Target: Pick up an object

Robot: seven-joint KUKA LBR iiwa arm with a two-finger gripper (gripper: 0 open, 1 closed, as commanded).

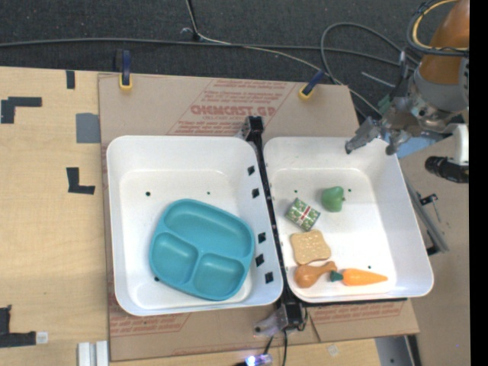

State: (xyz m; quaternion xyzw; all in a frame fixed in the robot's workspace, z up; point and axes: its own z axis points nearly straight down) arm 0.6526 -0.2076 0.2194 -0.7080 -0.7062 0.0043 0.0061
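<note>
The right bin (406, 204) holds several toy foods: a green vegetable (332, 198), a small green and red box (303, 214), a slice of toast (309, 246), a brown drumstick (312, 274) and an orange carrot (361, 277). My gripper (371, 146) hangs over the bin's far right corner, above and to the right of the green vegetable. It is open, with nothing between its fingers (355, 143).
The left bin (114, 204) contains a blue divided plate (201, 248). A black divider (262, 204) runs between the two bins. Cables (335, 36) trail across the dark floor behind the bench. Yellow clamps (124, 78) pin the cardboard at the back.
</note>
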